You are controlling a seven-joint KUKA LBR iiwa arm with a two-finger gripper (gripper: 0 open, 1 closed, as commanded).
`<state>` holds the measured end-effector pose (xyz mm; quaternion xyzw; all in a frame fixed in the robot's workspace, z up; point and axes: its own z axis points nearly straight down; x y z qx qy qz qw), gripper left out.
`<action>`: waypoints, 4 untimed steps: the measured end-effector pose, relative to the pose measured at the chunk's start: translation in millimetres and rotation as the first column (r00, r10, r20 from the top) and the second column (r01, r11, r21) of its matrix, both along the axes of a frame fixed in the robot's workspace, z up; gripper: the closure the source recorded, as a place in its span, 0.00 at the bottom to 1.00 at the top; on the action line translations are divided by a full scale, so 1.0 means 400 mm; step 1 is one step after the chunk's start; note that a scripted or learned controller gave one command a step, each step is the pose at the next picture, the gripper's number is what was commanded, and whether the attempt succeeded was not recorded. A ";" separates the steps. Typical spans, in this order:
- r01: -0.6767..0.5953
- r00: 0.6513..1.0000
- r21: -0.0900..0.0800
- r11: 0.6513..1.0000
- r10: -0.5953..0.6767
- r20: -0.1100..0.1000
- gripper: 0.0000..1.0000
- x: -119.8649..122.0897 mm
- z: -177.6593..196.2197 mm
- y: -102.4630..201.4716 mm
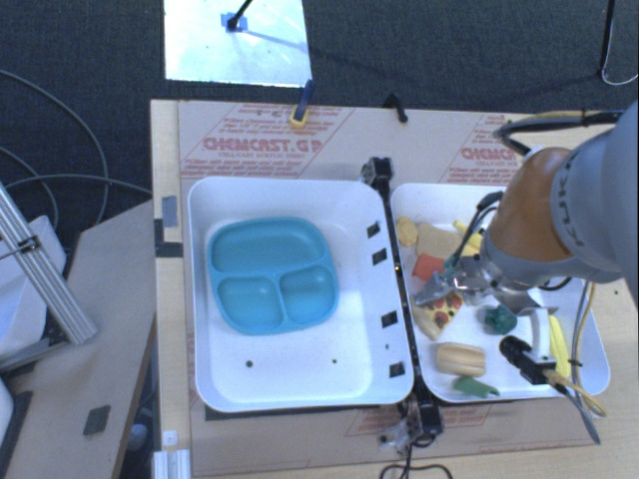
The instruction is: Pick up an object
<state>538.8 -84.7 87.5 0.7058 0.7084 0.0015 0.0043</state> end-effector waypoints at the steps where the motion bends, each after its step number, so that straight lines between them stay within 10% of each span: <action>1: 0.003 1.000 -0.001 1.000 -0.003 0.007 1.00 0.005 0.033 -0.004; 2: -0.012 1.000 0.008 1.000 0.012 0.003 1.00 0.054 0.256 0.249; 3: -0.009 1.000 0.008 1.000 0.009 -0.009 1.00 -0.042 0.241 0.446; 4: 0.009 1.000 0.003 1.000 -0.009 -0.005 1.00 -0.121 0.360 0.225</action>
